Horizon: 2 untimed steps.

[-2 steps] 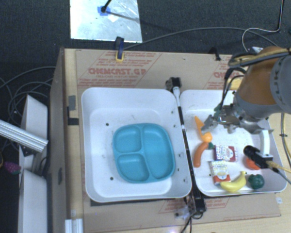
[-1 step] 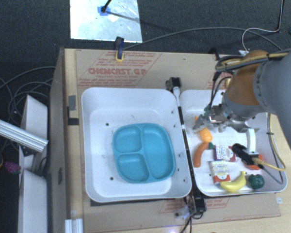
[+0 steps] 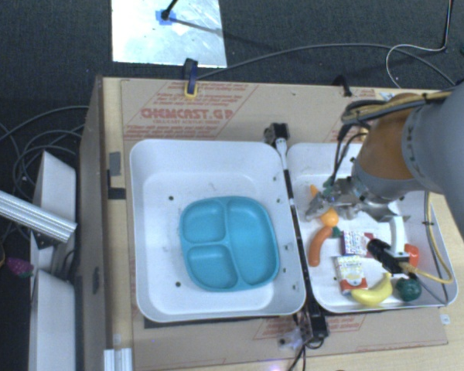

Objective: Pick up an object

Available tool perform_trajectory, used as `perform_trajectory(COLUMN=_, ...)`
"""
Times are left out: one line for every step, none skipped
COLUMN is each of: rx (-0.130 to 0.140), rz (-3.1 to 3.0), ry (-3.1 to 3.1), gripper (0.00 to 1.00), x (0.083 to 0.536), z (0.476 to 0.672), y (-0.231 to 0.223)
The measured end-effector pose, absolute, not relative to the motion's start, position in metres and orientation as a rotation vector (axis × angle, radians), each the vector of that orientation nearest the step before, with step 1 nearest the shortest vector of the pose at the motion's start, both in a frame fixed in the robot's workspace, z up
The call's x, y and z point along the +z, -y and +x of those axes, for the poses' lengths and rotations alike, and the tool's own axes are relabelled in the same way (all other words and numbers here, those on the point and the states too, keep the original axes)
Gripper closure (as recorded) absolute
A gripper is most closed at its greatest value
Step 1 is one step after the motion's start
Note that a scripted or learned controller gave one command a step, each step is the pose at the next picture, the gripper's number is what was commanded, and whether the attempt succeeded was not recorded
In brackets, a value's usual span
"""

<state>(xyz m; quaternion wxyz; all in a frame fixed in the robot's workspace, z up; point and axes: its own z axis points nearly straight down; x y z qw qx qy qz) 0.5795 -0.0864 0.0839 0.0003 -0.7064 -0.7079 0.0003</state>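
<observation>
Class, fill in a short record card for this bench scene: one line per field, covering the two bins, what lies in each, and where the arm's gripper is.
left bin: shallow white bin holding a light blue three-compartment plastic plate
right bin: shallow white bin holding small toy items
items in right bin: orange carrot-shaped toy, yellow toy banana, dark green ball, small printed packet
arm: grey arm with orange band, over the right bin
gripper: gripper low near the right bin's left side, above the carrot-shaped toy
finger state: cannot tell

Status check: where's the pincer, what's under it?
Pincer low in right bin, near orange carrot-like piece. Nothing seen held. Banana, packets crowd close by.
</observation>
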Motion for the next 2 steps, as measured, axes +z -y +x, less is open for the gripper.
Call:
perform_trajectory(rx=-0.001, rz=-2.218, ry=2.226, gripper=1.00, x=0.095, z=0.580, y=0.086)
perform_trajectory(rx=-0.006, rz=-2.218, ry=2.229, gripper=1.00, x=0.208, z=0.552, y=0.026)
